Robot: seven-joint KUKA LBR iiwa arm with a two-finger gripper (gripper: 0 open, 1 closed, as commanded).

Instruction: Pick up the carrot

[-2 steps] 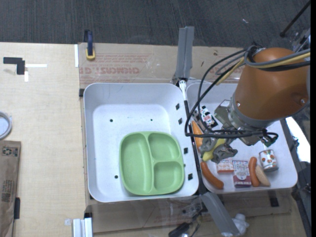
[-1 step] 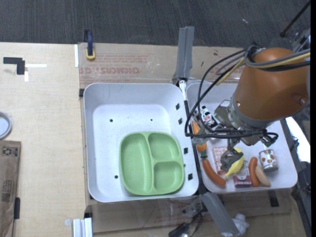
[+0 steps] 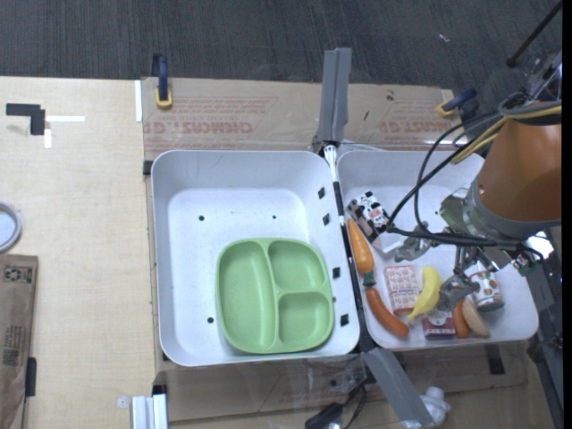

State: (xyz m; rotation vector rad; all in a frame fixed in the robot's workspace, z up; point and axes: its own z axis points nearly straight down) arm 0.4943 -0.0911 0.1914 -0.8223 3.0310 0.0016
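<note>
While the green divided plate (image 3: 275, 304) sits in the left bin (image 3: 170, 239), we find the carrot (image 3: 361, 248), a smooth tapered orange root, against the right bin's (image 3: 523, 324) left wall. Our gripper (image 3: 465, 280) hovers right of it over the banana (image 3: 426, 291); its grip state we cannot tell. We judge the approach unfinished: shift left, descend.

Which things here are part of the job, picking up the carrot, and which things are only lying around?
Part of the job:
carrot, in the right bin
gripper

Only lying around:
green divided plate in the left bin
banana
hot dog
toy cow
snack packet
</note>
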